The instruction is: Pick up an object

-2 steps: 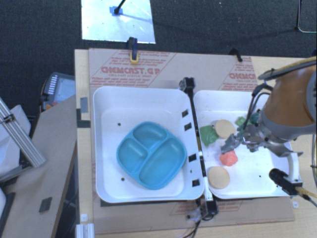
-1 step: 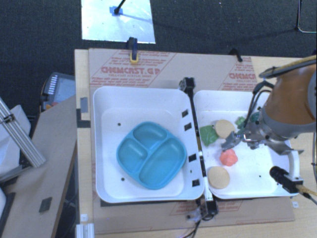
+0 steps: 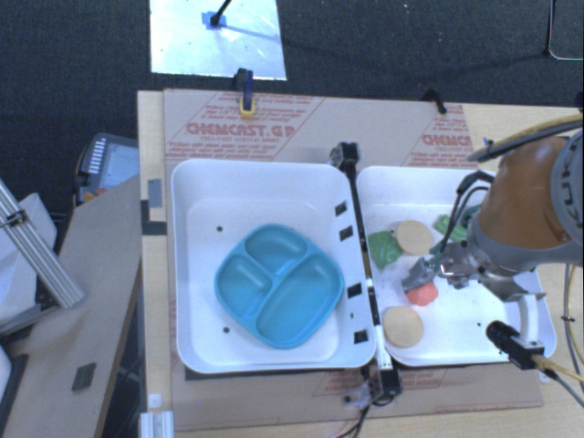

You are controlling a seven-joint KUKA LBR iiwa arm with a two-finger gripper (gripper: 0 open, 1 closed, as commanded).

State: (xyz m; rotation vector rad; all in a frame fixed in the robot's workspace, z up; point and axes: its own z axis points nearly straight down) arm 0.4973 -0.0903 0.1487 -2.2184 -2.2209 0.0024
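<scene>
My gripper (image 3: 422, 275) hangs low in the right bin (image 3: 438, 345), its tips just above a small red-orange piece (image 3: 422, 293). Whether the piece is between the fingers cannot be made out. A round tan piece (image 3: 402, 326) lies toward the bin's front. A second tan round (image 3: 413, 237) sits toward the back, with a dark green leafy piece (image 3: 383, 247) on its left. A lighter green piece (image 3: 449, 225) shows partly from behind the arm.
The left bin (image 3: 196, 235) holds a blue divided plate (image 3: 278, 285). A black-clipped divider (image 3: 356, 245) runs between the two bins. The arm's orange band (image 3: 529, 190) covers the right bin's far right part.
</scene>
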